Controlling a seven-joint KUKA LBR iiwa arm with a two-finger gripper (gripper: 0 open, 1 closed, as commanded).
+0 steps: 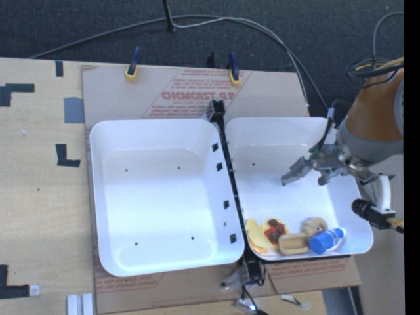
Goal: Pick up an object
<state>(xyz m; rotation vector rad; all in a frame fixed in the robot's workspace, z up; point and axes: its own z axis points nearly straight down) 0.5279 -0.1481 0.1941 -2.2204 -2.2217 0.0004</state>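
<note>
the arm hangs over the right bin (pixel 275 136), its jaws (pixel 307 173) spread apart with nothing between them. this looks like the approach step. the objects, a blue bottle (pixel 324 240) among them, lie well below the jaws along the bin's near wall; next it must travel there and descend.

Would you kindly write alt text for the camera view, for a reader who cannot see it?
A grey and orange robot arm reaches from the right, its gripper above the bare middle of the right bin. Small objects cluster along that bin's near edge, among them a blue bottle. The left bin sits beside it.
</note>
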